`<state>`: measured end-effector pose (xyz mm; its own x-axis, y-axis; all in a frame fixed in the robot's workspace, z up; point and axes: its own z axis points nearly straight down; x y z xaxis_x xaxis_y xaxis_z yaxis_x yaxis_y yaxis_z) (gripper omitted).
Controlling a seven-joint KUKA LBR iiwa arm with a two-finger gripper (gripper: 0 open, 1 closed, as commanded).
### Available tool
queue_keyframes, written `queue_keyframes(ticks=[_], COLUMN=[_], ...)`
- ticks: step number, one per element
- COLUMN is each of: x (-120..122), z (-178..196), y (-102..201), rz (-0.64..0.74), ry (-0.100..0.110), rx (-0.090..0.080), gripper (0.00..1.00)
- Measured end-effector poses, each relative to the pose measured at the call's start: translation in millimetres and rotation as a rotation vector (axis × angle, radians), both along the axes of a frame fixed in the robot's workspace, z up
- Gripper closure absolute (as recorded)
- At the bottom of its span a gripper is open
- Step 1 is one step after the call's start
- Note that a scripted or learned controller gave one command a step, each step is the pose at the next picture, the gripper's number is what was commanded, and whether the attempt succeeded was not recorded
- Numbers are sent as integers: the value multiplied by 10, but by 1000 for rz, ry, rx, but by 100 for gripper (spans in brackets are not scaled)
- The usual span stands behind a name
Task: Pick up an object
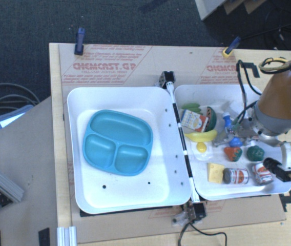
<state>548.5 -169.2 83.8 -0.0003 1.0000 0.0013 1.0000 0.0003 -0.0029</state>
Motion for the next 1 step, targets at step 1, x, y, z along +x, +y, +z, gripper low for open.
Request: queue_keyframes(ticks=[1], x=[8], z=[106], y=[-6], rz=[-1], ry=[-4], rx=[-2], gripper=[100])
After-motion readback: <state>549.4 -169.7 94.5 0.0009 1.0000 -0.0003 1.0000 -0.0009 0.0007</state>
